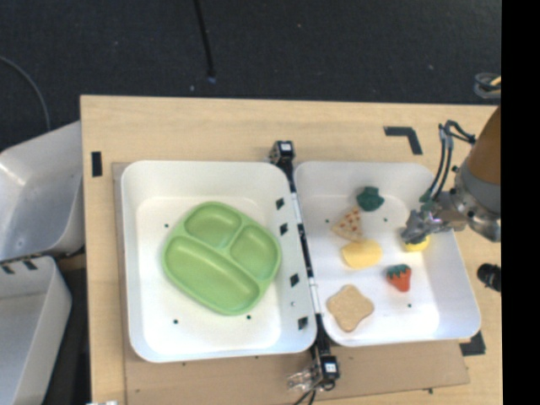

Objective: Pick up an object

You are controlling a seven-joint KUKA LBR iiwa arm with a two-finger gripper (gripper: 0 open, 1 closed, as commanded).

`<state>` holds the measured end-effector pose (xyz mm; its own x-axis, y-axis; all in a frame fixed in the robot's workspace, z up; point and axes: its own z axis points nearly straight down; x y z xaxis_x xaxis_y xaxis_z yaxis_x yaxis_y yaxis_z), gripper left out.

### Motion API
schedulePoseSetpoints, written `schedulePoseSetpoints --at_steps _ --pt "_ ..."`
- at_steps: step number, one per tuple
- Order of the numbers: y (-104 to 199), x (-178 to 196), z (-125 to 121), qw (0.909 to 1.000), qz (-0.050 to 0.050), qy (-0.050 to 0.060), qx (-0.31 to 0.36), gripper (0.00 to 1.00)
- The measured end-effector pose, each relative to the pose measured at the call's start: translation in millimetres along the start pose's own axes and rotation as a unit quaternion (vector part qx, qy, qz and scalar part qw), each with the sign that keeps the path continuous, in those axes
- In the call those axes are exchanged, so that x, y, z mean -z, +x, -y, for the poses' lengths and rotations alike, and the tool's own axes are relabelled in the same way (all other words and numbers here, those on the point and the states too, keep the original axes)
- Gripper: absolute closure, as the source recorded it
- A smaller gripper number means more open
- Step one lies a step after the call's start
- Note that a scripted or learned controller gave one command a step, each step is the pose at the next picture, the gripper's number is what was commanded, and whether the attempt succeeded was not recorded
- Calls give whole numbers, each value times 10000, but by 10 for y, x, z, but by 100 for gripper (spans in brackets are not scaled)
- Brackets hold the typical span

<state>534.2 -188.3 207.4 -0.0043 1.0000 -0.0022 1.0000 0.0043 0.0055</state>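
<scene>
Two white bins side by side on a pale wooden worktop: left bin with a green divided plate, right bin with toy food. Nearest in the right bin, a tan slice of bread; farther back a red strawberry, a yellow lump, a pizza wedge and, farthest, a dark green piece. At the right bin's far right side, pincer low over a small yellow piece, seemingly touching it; open or closed, cannot tell.
</scene>
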Motion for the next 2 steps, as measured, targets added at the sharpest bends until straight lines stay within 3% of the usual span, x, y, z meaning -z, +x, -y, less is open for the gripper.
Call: schedulePoseSetpoints --at_steps 1,2 --pt "-12 138 -12 10000 -5 9 -8 100" --pt "510 71 -60 10000 -15 23 12 100"
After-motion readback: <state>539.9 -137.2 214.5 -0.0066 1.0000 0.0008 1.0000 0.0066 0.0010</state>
